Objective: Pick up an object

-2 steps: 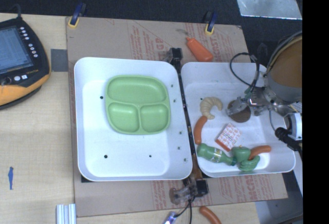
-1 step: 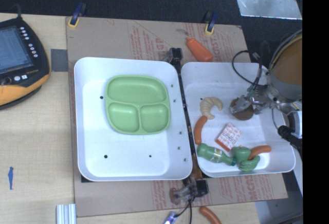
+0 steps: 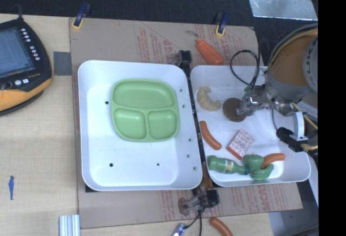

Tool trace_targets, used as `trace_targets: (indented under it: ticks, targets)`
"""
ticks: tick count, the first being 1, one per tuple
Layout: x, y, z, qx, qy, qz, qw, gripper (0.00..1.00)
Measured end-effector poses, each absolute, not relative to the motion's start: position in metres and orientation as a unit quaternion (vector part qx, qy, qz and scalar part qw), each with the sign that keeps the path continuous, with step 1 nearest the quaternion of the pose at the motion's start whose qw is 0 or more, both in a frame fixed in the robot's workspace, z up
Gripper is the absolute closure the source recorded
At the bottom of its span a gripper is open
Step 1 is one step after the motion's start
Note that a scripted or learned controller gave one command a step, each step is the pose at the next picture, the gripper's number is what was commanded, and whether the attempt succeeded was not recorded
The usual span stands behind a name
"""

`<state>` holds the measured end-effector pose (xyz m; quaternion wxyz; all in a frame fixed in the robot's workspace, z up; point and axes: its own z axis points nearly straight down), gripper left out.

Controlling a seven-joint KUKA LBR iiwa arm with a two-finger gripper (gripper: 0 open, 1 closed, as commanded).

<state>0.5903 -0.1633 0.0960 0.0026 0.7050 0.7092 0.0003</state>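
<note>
Over the right bin (image 3: pixel 303 175), near its upper middle, hovers the gripper (image 3: pixel 244 109), right above a brown round disc (image 3: pixel 232 110); cannot tell whether open or closed, nor whether anything is gripped (fingers lost against the disc). Just left of that, a pale curled pastry piece (image 3: pixel 207 99). Lower down, an orange sausage (image 3: pixel 210 135), a red-and-white packet (image 3: pixel 240 143), a green bottle (image 3: pixel 227 165) touching a green leafy toy (image 3: pixel 257 167), and a second sausage (image 3: pixel 273 158). Across in the left bin (image 3: pixel 92 137), a green divided plate (image 3: pixel 145 109).
</note>
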Motion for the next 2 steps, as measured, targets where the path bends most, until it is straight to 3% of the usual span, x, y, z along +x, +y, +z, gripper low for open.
trace_targets:
  ticks: [1,2]
  targets:
    - [0.589,-0.164,0.095,0.705,0.709,-0.0006,0.002,0.0]
    - [0.511,-0.137,0.094,0.705,0.709,0.0003,0.002,0.0]
